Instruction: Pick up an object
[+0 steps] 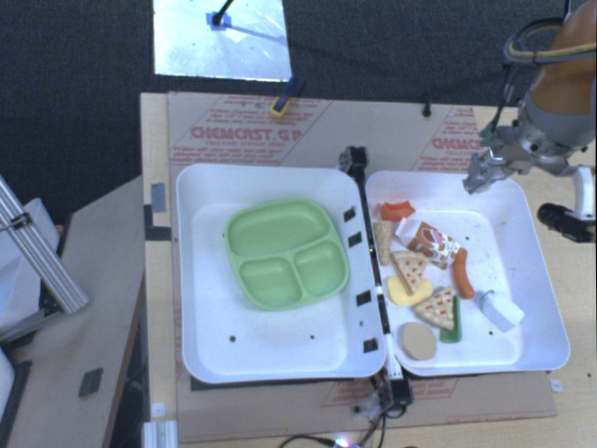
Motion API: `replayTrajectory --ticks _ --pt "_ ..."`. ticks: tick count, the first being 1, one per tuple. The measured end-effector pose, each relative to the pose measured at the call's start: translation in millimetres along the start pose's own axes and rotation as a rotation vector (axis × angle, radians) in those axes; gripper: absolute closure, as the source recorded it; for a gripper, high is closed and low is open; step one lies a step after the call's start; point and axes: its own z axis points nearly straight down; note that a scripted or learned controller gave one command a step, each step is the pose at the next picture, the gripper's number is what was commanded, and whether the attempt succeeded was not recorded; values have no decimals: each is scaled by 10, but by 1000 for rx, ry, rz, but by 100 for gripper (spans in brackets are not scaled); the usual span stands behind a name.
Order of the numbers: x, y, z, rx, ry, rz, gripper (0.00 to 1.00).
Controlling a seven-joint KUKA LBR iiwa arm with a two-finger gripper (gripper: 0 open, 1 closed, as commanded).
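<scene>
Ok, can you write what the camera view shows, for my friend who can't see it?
A grey and orange robot arm's gripper hangs over the far edge of the right white bin, which holds toy food such as pizza slices, a sausage and a cookie. The left white bin holds a green divided plate.

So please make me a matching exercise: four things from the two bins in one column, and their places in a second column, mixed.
Things:
1. green plastic divided plate
2. round beige toy cookie
3. red toy sausage
4. small white plastic bottle

Places:
A. right bin, near corner by the divider
B. left bin, middle
C. right bin, toward its right wall
D. right bin, middle, just up-left of the bottle

Pairs: 1-B, 2-A, 3-D, 4-C
</scene>
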Motion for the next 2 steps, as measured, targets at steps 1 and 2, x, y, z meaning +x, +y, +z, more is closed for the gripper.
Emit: replayTrajectory --ticks 1,2 --pt "589 -95 51 1 0 1 100" --pt "1007 -230 48 2 1 1 100"
